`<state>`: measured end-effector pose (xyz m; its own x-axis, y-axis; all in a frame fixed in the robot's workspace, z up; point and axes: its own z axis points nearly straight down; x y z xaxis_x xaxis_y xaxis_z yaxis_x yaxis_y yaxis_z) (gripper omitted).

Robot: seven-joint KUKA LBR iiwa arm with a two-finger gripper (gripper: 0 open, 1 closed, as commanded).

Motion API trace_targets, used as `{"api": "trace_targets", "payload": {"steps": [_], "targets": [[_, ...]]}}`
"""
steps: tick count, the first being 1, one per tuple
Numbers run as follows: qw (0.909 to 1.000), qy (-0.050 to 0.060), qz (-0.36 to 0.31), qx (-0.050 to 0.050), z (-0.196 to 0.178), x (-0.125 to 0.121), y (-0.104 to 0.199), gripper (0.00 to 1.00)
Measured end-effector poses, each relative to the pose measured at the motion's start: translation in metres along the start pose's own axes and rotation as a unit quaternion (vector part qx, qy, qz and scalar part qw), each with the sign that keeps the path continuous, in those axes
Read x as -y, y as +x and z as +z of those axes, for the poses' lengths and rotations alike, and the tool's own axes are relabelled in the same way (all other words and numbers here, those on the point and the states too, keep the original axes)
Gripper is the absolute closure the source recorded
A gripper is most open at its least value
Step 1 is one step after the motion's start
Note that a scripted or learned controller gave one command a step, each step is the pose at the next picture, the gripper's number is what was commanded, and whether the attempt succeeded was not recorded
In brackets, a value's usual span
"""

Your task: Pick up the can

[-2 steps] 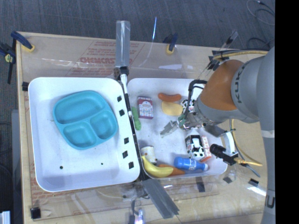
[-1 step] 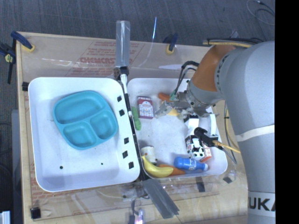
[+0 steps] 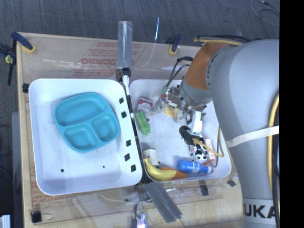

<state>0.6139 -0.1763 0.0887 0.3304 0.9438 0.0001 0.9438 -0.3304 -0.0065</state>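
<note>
Gripper (image 3: 167, 104) low in the right bin (image 3: 161, 87), finger spread hidden under the wrist, so cannot tell. Just left, touching or nearly so: the can (image 3: 144, 102), perhaps. Lower left, a green piece (image 3: 142, 122). Farther below, banana (image 3: 159, 172) and blue bottle (image 3: 194, 166). Far left, blue plate (image 3: 86, 121).
</note>
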Motion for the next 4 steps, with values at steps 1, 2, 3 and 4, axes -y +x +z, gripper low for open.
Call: {"api": "trace_targets", "payload": {"steps": [1,2,3,4], "targets": [[0.9939,0.000,0.111,0.000,-0.032,-0.049,-0.009,0.00],[0.9974,0.002,0.072,0.000,0.001,0.001,-0.015,0.00],[0.9998,0.000,-0.018,0.002,0.000,0.000,0.039,0.00],[0.9988,0.000,0.048,0.000,0.000,-0.039,0.012,0.00]]}}
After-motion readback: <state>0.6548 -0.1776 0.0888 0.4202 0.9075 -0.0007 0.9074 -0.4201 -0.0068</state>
